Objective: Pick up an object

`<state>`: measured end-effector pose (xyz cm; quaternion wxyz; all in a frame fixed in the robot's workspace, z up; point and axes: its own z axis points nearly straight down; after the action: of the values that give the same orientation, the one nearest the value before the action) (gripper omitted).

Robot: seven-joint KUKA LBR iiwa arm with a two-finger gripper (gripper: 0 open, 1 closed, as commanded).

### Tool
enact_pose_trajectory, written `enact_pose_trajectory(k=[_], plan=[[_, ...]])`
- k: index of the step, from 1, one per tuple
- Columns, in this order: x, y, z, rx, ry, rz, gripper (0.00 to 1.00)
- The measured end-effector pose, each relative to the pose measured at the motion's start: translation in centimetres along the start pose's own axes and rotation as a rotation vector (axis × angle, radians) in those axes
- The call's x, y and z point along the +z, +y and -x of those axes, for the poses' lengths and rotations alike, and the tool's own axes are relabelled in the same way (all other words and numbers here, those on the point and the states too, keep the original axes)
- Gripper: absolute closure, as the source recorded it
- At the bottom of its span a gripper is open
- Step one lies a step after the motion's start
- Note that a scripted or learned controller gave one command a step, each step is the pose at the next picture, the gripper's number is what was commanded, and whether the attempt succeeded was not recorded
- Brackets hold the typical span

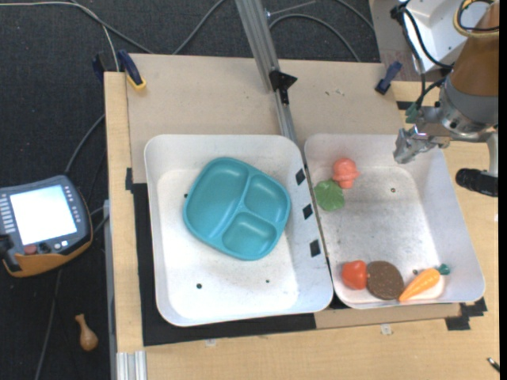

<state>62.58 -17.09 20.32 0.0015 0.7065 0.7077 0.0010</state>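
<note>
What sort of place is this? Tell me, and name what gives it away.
Probably a robotics lab test bench. A grey arm's gripper hangs over two white bins holding toy food, such as a plastic carrot; a teach pendant lies on the dark carpet, with cables trailing.

My bench [206, 101], a pale wooden top. Directly on it, side by side and touching, lie two shallow white bins: the left bin [170, 291] and, to its right, the right bin [467, 267]. A blue clamp [131, 70] grips the bench edge beyond the left bin's far left corner.
</note>
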Motion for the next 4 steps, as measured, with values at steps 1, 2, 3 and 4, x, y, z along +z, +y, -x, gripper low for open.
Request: enact_pose_trajectory(k=[1,2,3,4], plan=[[-5.2,0.1,0.0,0.0,0.0,0.001,1.0],[-5.7,-1.8,-4.7,-0.001,0.002,-0.005,1.0],[-5.0,-3.6,-10.6,-0.002,0.002,-0.006,1.0],[-3.5,-4.7,-15.7,-0.003,0.003,-0.007,1.0]])
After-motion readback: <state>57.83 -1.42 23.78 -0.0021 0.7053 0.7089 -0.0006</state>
